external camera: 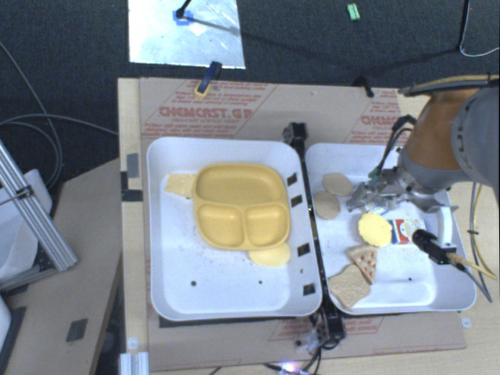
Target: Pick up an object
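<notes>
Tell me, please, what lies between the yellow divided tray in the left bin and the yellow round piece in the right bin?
In the camera view, the bins' adjoining walls and a tan round piece lie between the yellow divided tray and the yellow round piece.

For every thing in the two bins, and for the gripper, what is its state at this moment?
yellow divided tray: upright, lying flat in the left bin.
yellow round piece: lying in the right bin, beside the gripper.
two tan round pieces: lying flat, close together.
crackers: lying flat, overlapping.
gripper: low over the right bin, holding nothing that I can see.
</notes>
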